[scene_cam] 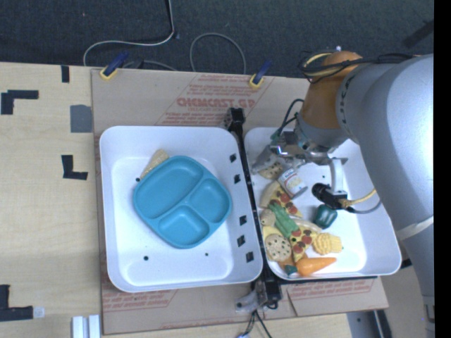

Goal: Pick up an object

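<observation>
My gripper (277,158) hangs low over the upper left part of the right bin (379,253), below the orange band of the arm. Just under and in front of it lies a small white packet (291,182). Further forward in the same bin is a heap of toy food: a green piece (285,220), a chocolate-chip cookie (276,246), a pizza slice (303,239), a yellow corn cob (327,243) and an orange carrot (316,265). A dark teal cup (325,215) lies to the right of the heap. Nothing visibly hangs from the gripper.
The left bin (113,210) holds a blue divided plate (183,201) with a tan piece (155,163) poking out from under its upper left edge. A black divider (244,189) runs between the bins. The bulky grey arm (394,139) covers the right bin's far right side.
</observation>
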Controlling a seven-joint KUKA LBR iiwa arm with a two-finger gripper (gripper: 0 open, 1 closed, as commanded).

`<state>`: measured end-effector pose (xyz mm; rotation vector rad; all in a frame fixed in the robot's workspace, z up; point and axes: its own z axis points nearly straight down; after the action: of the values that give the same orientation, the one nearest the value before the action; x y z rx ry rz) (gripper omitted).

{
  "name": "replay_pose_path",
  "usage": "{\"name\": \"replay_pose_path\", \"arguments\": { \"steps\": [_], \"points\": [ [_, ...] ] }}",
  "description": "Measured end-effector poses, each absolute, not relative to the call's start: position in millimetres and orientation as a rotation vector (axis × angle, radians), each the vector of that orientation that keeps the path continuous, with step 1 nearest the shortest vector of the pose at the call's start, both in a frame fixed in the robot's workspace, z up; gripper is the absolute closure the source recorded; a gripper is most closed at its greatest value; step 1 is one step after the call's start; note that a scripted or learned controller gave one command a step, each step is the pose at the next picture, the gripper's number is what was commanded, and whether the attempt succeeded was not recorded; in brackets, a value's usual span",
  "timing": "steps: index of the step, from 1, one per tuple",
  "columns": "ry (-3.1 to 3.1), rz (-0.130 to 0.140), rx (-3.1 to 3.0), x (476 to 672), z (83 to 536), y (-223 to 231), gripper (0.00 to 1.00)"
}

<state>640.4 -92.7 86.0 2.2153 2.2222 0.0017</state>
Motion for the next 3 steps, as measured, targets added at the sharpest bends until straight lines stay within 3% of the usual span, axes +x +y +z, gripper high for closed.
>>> {"name": "replay_pose_path", "arguments": {
  "steps": [1, 2, 3],
  "points": [
    [2.225, -0.012, 2.22, 667.9, 85, -96, 0.0],
    [2.216, 0.003, 2.22, 597.9, 88, -122, 0.0],
    [2.222, 0.002, 2.215, 648.7, 86, -102, 0.0]
  ]
}}
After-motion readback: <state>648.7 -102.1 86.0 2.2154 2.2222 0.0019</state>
